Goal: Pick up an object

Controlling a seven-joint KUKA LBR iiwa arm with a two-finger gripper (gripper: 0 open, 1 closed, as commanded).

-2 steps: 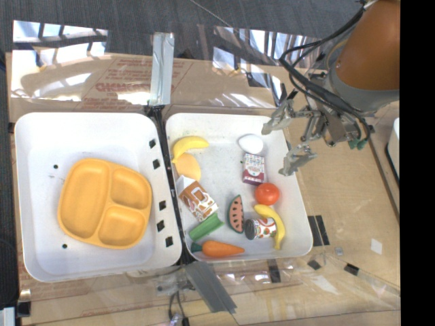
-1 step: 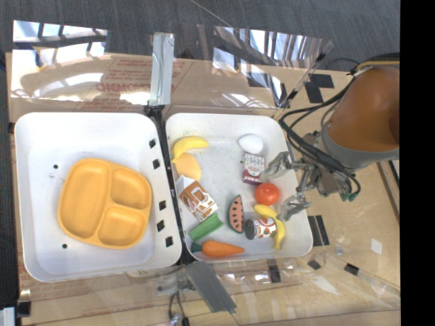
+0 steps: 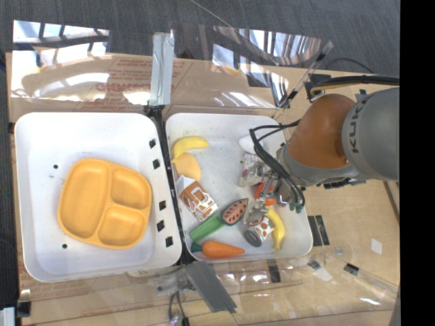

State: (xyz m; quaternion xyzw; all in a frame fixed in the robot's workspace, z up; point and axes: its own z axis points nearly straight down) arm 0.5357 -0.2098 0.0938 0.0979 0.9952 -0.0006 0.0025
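1. Bins sit side by side on the bench: the left bin (image 3: 34, 202) and the right bin (image 3: 224, 124), and their inner edges touch.
2. A yellow tray (image 3: 104, 202) with three parts lies flat in the middle of the left bin.
3. The grey arm (image 3: 370, 141) with its orange band (image 3: 325, 133) comes in over the right edge of the right bin.
4. The gripper (image 3: 266, 190) points down into the right half of that bin, near the right edge. Black cables hang around it, and I cannot tell if it is grasping a thing or has let go.
5. A small red thing (image 3: 264, 193) sits right at the gripper's tip, but it is too small to tell what it is.
6. A yellow banana (image 3: 189, 144) lies near the top left corner of the right bin, and a pale orange piece (image 3: 189, 166) lies just below it.
7. A small box (image 3: 197, 200) with brown and white print lies by the left edge.
8. A green stick (image 3: 209, 228) lies tilted near the bottom edge, and an orange carrot (image 3: 221, 250) lies just below it.
9. A melon slice toy (image 3: 235, 211) touches the top end of the green stick.
10. A little can (image 3: 257, 235) lies near the bottom right corner, beside a second yellow banana (image 3: 276, 227).
11. A white cup (image 3: 247, 143) lies near the top edge, partly hidden by cables.
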